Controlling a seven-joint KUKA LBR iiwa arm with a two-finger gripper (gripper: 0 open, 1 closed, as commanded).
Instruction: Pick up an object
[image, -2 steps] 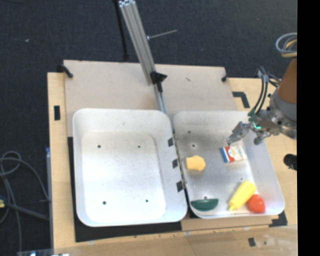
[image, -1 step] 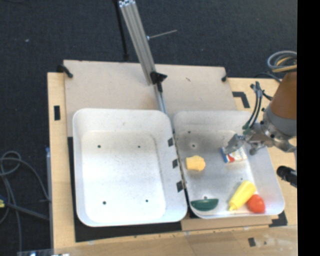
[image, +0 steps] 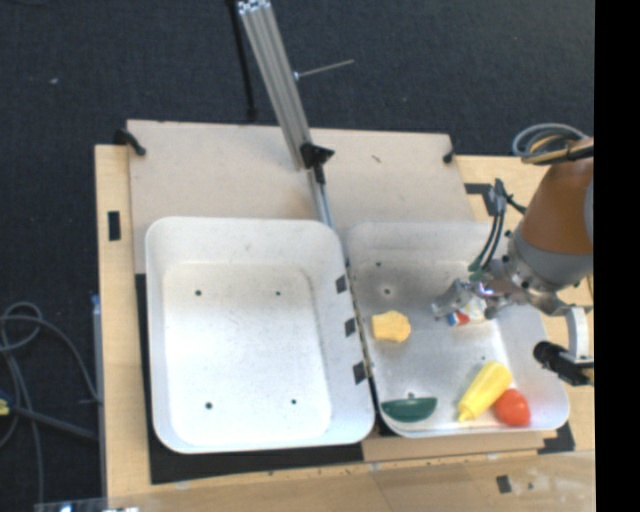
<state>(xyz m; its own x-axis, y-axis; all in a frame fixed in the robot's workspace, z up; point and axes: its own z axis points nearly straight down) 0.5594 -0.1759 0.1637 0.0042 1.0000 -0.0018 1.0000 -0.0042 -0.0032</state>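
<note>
Speckled white bin (image: 420, 260), lumpy yellow chunk (image: 391, 326).

We see two bins of matt white plastic: the left bin (image: 245, 335) looks finely speckled, the right bin (image: 420, 300) scuffed grey toward its middle. The table (image: 215, 175) looks like pale, unvarnished board, matt. A ribbed metal rail (image: 275, 75) has a dull silver sheen. The yellow bottle-shaped toy (image: 483, 390) and red ball (image: 512, 407) appear smooth plastic, faintly glossy. The floor (image: 60, 80) looks like dark, rough carpet.
</note>
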